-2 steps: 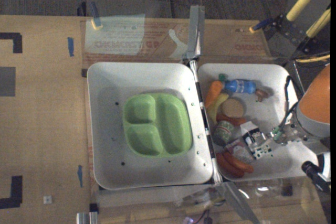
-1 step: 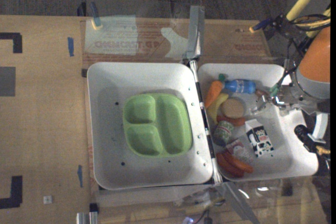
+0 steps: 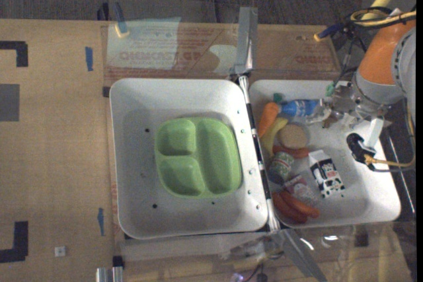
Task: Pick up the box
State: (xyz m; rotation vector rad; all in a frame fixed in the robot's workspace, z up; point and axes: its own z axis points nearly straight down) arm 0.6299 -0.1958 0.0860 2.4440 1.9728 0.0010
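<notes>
From the camera view I see the box [image 3: 327,177], a small white carton with dark cow-like patches, lying tilted on the floor of the right bin [image 3: 380,205], at about five o'clock from the bin's centre and apart from the bin walls. My gripper [image 3: 338,109] sits at roughly one o'clock from the box, up near the bin's far edge, close to the blue bottle [image 3: 301,107]; it looks empty, but the wrist hardware hides it and I cannot tell how wide it is set. The worry I have is clutter: just at nine o'clock from the box is a small round can [image 3: 283,165], and at seven o'clock lie the red sausages [image 3: 295,205] with a crinkled clear wrapper [image 3: 301,185] almost touching the carton. If I descend off-centre towards that side, I judge the fingers could pinch the wrapper or nudge a sausage instead. The box is also skewed to the bin's sides, so a grip not turned to match may catch its corners and spin it away. A black cable loop [image 3: 360,148] hangs off the arm at two o'clock from the box and might drag across it on approach. The green tray [image 3: 197,156] in the left bin [image 3: 132,102] is well clear.
</notes>
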